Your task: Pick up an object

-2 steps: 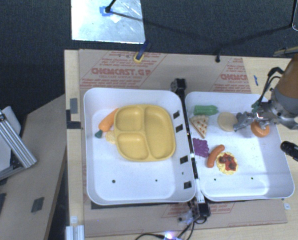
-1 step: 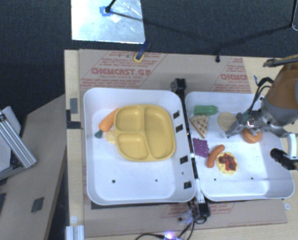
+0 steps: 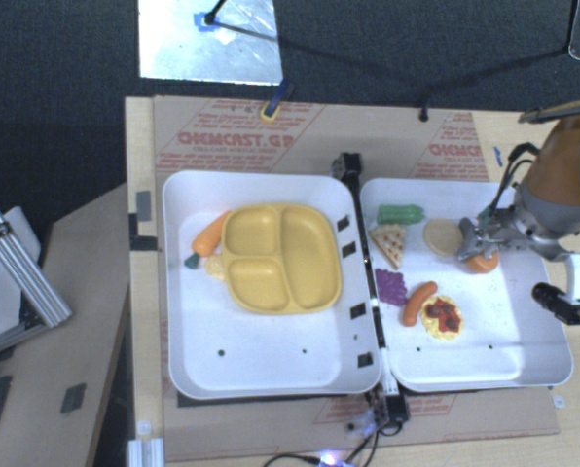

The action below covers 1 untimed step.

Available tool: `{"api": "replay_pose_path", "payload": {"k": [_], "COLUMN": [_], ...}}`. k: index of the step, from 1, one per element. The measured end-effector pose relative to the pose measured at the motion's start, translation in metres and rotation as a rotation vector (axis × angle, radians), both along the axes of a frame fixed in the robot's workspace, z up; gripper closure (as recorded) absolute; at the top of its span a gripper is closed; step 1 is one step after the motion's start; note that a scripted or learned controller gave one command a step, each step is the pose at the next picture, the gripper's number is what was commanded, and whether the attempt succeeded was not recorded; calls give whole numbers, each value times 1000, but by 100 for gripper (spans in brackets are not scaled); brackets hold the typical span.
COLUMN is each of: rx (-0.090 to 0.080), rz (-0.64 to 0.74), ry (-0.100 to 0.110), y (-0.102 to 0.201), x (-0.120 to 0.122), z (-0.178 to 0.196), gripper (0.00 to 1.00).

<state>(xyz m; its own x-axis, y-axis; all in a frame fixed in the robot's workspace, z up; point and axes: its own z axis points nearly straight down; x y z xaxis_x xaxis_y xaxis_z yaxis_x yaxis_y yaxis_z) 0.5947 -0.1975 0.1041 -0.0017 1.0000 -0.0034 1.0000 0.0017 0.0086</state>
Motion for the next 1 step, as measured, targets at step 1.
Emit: {"api": "replay_pose_path", "payload": {"k": [1], "rx": [1], "rz": [-2], "ry": [2], "y": [-7], "x": [0], "z": [63], "gripper": [100]}}
